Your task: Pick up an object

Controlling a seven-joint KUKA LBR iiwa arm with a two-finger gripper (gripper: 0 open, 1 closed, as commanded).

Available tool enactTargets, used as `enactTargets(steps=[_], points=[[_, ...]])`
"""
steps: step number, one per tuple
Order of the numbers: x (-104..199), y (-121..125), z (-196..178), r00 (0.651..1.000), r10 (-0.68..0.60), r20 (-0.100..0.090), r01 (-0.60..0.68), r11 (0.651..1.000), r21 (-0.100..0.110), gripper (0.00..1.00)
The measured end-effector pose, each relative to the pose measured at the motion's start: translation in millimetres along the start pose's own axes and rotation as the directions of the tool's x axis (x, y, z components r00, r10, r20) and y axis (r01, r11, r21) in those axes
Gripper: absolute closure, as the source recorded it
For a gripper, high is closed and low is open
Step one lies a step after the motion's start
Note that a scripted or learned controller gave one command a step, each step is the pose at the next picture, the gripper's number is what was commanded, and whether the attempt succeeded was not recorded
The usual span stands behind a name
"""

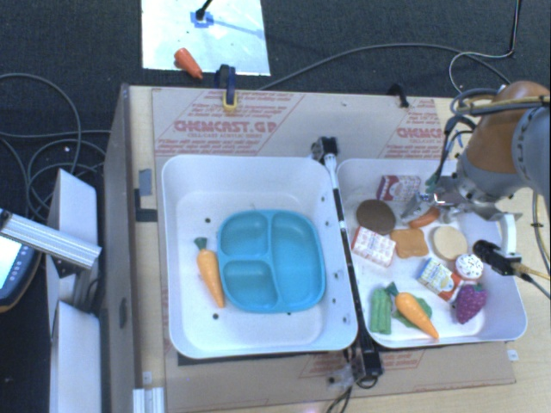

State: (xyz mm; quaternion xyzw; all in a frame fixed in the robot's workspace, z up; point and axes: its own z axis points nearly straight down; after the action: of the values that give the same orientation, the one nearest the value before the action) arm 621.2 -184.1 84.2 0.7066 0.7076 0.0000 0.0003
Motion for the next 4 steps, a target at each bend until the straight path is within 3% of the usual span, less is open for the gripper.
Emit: enactTargets(steps=[1,2,3,4], points=[[54,-25,0,1.000,-0.002,-0.001,0.002,1.000,-0.001,0.00],[70,38,0,1.000,0.000,0.000,0.000,1.000,0.001,0.00],[41,48,-40,1.000,-0.001,0.001,0.001,1.000,-0.004,0.00],[84,46,-7,1.000,-0.004,-0.001,0.004,1.000,0.011,0.00]])
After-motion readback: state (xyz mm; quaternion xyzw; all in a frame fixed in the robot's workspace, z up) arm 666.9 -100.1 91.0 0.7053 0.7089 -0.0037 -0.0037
